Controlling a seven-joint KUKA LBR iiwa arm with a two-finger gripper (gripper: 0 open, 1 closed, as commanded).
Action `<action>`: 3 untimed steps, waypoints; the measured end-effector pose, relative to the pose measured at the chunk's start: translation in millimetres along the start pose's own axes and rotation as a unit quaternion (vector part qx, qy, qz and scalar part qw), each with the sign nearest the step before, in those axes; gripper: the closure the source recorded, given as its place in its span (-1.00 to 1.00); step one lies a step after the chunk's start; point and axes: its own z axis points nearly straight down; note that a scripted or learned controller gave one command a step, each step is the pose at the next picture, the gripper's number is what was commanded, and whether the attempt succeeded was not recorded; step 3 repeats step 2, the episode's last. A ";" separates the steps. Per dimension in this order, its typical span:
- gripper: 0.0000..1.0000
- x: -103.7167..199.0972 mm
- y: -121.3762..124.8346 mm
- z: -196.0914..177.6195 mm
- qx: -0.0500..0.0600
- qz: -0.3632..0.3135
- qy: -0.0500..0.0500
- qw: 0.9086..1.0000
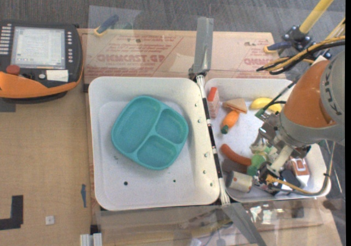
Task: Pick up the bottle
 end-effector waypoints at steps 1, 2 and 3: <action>1.00 -10.8 46.8 18.0 -0.005 0.101 0.018 0.995; -1.00 -26.0 41.9 40.0 0.002 0.107 0.000 0.994; -1.00 -26.0 41.9 40.0 0.002 0.107 0.000 0.994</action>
